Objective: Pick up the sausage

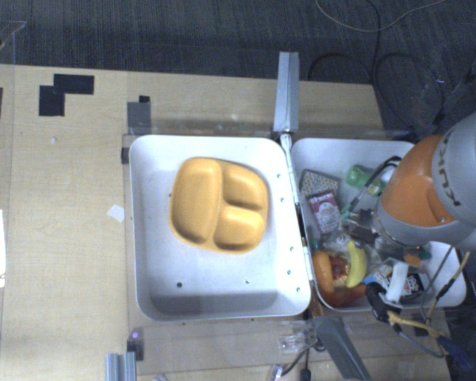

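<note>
- One gripper (363, 254) hangs low in the right bin (381, 148) — whether it is clenched or released, I cannot tell.
- Banana (355, 265) just beside it.

dark grey carpet floor (182, 14) beyond a pale wooden bench (55, 236); black cables (365, 14) trail across the carpet.

Probably a robotics lab: a wooden bench (63, 236) with metal brackets, white bins (143, 236), loose cables (365, 14) on dark carpet.
</note>
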Controlling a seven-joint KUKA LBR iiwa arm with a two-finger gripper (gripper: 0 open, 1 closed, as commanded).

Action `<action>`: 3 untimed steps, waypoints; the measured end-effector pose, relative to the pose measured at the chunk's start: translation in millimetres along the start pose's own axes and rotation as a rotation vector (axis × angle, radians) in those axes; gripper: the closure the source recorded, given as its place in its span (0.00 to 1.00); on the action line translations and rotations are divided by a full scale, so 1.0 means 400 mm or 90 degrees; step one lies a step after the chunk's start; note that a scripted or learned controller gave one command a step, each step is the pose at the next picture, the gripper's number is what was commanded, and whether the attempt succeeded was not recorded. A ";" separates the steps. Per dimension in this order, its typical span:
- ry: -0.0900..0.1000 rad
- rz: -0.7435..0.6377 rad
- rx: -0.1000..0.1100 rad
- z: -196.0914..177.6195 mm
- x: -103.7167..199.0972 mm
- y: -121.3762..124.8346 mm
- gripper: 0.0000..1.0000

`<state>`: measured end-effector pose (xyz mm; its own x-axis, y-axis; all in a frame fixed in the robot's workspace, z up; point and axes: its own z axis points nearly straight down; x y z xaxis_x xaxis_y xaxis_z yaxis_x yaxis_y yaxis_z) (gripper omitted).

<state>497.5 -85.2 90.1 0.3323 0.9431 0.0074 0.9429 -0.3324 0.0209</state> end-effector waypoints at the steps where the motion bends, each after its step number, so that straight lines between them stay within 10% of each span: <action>1: -0.003 0.292 0.007 0.006 0.005 0.112 0.00; 2: -0.005 0.317 0.008 0.011 -0.152 0.285 0.00; 3: -0.004 0.238 0.012 0.005 -0.201 0.262 0.00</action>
<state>569.6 -195.8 89.7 0.6540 0.7565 0.0055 0.7565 -0.6540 -0.0006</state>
